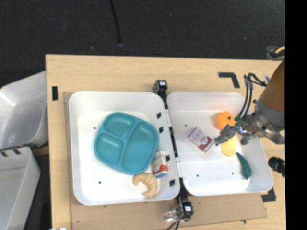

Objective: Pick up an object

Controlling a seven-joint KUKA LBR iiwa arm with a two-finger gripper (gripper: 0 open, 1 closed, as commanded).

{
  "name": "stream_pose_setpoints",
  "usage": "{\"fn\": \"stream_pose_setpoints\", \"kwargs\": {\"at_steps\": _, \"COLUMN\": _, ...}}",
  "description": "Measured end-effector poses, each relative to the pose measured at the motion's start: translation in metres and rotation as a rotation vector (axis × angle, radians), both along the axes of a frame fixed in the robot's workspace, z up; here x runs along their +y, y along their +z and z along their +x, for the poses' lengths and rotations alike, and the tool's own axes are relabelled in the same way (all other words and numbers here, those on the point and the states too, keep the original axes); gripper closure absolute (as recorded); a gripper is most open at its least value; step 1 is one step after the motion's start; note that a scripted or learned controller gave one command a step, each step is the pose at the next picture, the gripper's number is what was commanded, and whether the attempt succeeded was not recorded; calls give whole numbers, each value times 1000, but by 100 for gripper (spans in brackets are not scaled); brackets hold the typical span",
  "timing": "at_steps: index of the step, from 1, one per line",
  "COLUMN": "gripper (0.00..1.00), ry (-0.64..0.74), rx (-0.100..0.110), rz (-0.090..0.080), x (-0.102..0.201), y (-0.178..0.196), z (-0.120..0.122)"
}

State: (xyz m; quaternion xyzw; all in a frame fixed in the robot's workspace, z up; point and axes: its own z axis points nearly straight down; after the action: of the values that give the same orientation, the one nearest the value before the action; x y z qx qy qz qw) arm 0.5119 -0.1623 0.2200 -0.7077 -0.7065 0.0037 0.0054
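Now, claw (230, 134): reaching in over the right bin (192, 104), its dark fingers looking spread and pinching nothing; one finger is pointing toward the packet, the other is sitting against the yellow fruit.
Likely target: the yellow fruit (229, 148), lying just under and touching the claw's near finger; this is a judgement from how the claw is hovering.
How it is handling: looking like a light, hollow plastic toy, smooth and rounded, so it is probably slipping easily; taking it across its narrow middle is looking safest.
Orange fruit (222, 119): sitting just behind the claw, close beside the yellow one, crowding the grasp.
Packet (200, 139): lying just ahead of the claw's tip, flat and thin, harder to pinch.
Green piece (244, 166): lying near the claw on the side nearer the camera, long and slim.
Left bin (81, 114): well apart from the claw, carrying a blue divided plate (126, 142), a croissant (147, 184) and a small carton (161, 164).
Desk (105, 73): bearing both bins.
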Motion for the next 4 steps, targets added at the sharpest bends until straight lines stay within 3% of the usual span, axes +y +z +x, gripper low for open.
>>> {"fn": "stream_pose_setpoints", "kwargs": {"at_steps": 1, "gripper": 0, "ry": 4, "rx": -14, "rz": -3, "x": 0, "y": 7, "z": 3}}
{"fn": "stream_pose_setpoints", "kwargs": {"at_steps": 2, "gripper": 0, "ry": 2, "rx": -10, "rz": -3, "x": -4, "y": -51, "z": 11}}
{"fn": "stream_pose_setpoints", "kwargs": {"at_steps": 4, "gripper": 0, "ry": -2, "rx": -11, "rz": -3, "x": -6, "y": -120, "z": 10}}
